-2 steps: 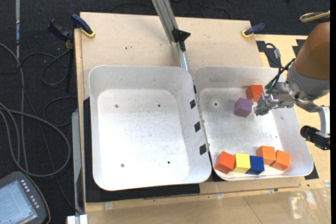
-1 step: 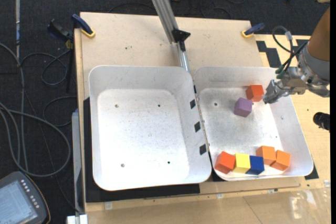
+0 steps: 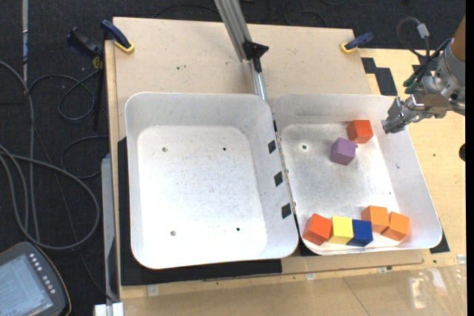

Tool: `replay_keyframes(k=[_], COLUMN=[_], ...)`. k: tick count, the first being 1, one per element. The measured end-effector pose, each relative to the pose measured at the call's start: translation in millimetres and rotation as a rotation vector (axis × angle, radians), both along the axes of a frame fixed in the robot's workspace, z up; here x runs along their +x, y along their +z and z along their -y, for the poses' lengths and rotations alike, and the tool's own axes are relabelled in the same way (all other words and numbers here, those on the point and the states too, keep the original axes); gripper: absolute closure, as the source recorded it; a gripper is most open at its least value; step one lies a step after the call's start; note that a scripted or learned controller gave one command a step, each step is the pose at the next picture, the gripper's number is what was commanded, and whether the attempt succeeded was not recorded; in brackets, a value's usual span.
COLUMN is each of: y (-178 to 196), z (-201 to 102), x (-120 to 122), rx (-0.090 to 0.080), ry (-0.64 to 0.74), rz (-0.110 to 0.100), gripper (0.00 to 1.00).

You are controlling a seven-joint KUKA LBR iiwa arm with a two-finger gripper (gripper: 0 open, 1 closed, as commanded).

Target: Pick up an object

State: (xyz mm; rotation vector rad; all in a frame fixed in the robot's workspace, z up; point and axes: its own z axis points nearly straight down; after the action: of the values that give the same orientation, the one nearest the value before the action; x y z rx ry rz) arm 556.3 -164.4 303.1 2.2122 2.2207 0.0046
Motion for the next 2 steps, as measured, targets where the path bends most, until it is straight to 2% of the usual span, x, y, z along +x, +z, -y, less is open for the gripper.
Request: replay_keyframes(k=[1,2], y=[-15,-29], z=[-48,-102], x=[4,-13], rx=[0.004,0.005], ry=[0.004,0.004], rz=[-0.007,-0.010], gripper=[1.00,1.00])
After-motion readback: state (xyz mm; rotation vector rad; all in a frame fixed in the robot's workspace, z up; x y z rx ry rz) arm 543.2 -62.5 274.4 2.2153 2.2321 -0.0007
